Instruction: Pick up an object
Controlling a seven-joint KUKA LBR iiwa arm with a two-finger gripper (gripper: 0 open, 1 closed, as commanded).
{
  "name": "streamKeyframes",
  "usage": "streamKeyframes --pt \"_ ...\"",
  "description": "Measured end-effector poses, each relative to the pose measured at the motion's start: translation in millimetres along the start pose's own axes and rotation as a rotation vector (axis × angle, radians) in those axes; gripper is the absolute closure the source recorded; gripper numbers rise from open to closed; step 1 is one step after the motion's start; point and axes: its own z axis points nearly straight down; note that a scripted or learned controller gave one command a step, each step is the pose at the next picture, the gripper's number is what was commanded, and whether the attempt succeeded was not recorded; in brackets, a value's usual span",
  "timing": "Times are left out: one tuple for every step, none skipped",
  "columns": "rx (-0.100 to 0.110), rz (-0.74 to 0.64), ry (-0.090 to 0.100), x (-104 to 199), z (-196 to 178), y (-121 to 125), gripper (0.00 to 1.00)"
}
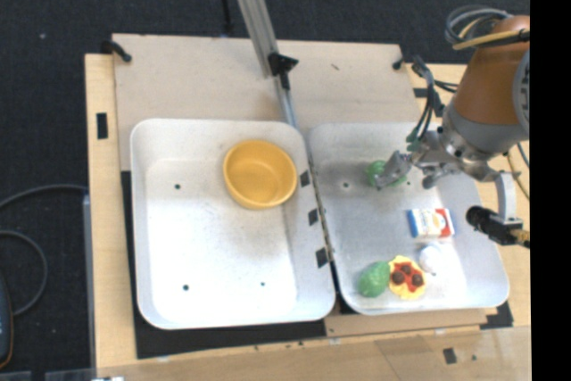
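Grey arm with orange band (489, 89) enters from the right. Its gripper (391, 175) hangs low over the right bin's (486, 290) far half.

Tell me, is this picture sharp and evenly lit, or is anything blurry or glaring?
Camera view: light is soft and even, with faint shadows and no harsh glare on the white bins. The image is coarse, so the small items by the green object look smeared, while the yellow bowl reads clearly.

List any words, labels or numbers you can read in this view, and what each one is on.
No text is readable anywhere.
The small box in the right bin: blue, white and red print, too blurred to read.
The yellow bowl in the left bin: no markings visible.
The arm's orange band: no lettering visible.
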Motion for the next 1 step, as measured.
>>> streamKeyframes --pt "-0.001 0.001 0.001 0.0 0.0 0.1 0.0"
